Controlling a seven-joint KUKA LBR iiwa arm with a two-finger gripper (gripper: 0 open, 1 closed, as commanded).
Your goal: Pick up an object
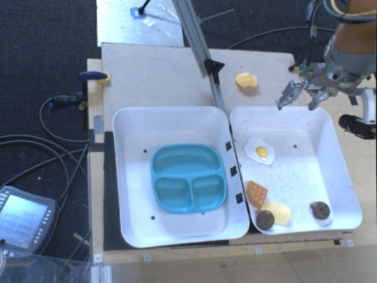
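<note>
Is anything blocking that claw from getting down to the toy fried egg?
Nothing visible does. The gripper, fingers apart, hangs above the right bin's far rim, and the fried egg lies alone on open floor, apart from the waffle.

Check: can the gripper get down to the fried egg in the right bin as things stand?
Probably yes. The gripper hangs open above the right bin's far rim, holding nothing. The fried egg lies flat by itself, apart from the waffle, with nothing over it.

2 bins sit side by side on the bench (159,75). The left bin (126,158) holds a divided tray (188,178) centrally. The right bin (336,158) holds an egg (260,151) near its left wall, and a waffle (257,193), 2 chocolates and a lemon (278,213) along its front edge. A pastry (247,81) lies behind the right bin.
</note>
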